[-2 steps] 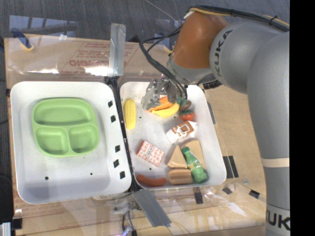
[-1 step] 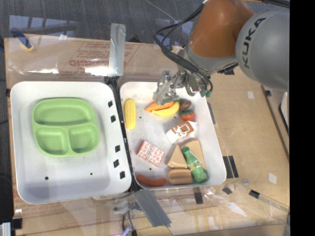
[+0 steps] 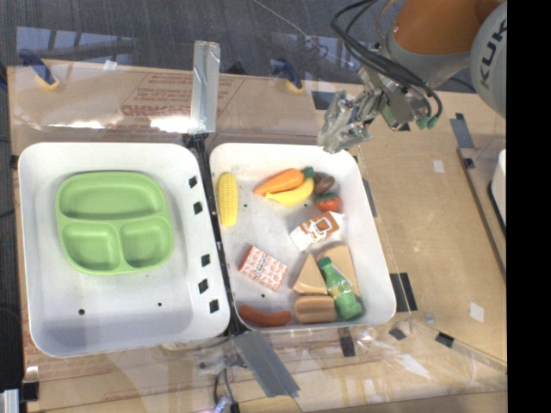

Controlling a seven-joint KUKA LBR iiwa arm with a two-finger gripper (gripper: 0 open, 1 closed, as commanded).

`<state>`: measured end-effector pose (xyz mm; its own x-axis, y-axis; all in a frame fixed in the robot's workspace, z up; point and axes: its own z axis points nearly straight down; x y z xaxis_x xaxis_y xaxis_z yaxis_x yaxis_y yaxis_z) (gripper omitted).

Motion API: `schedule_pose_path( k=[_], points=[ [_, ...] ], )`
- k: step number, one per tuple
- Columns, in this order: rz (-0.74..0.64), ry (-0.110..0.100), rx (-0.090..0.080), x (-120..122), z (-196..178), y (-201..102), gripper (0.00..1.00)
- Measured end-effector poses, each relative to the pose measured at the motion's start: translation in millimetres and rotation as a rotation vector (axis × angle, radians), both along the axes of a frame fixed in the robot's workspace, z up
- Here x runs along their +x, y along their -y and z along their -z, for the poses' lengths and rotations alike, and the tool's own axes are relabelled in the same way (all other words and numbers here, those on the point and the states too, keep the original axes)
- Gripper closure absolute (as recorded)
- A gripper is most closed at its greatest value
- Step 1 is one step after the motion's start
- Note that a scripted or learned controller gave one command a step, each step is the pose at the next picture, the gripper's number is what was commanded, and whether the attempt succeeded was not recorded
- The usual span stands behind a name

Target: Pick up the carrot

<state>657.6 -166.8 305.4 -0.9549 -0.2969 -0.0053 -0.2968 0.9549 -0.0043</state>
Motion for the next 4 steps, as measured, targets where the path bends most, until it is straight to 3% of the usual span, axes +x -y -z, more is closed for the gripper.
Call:
schedule_pose_path(
  k=[1, 2, 3, 4],
  points=[
    [-0.166, 0.006, -0.004, -10.8, -112.5, 44.3, 1.0],
    [-0.358, -0.012, 0.005, -58.3, 8.3, 41.9, 1.0],
    [-0.308, -0.005, 0.0, -112.1, 6.2, 42.5, 1.0],
    [-0.499, 0.005, -0.006, -24.7, -147.1, 42.5, 1.0]
  ],
)
